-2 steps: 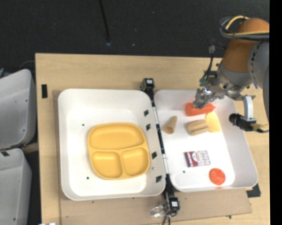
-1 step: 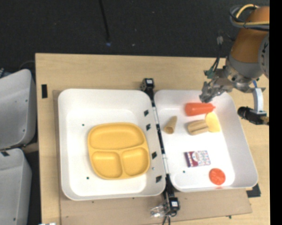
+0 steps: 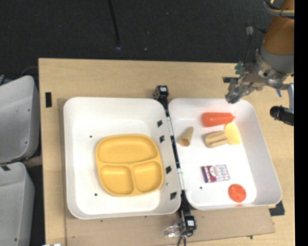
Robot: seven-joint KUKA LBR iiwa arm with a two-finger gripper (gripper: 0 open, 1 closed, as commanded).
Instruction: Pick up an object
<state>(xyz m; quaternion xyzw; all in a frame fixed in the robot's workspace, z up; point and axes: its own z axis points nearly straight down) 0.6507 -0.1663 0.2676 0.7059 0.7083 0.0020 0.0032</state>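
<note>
Carrot (image 3: pixel 218 118) lies just below pincer (image 3: pixel 234 95).

Readable text: none legible anywhere in the scene.
Printed item: small packet (image 3: pixel 216 173), right bin (image 3: pixel 264 152), near side; purple and white print w/ marks too small and blurred to read.
Brand/numbers on packet: can't tell.
Other items in right bin: no lettering visible.
Yellow tray (image 3: pixel 129 163), left bin (image 3: pixel 77 152): plain surface, no markings to read.
Bench (image 3: pixel 118 76): plain; black tags at bin edges too small to tell if they carry print.
</note>
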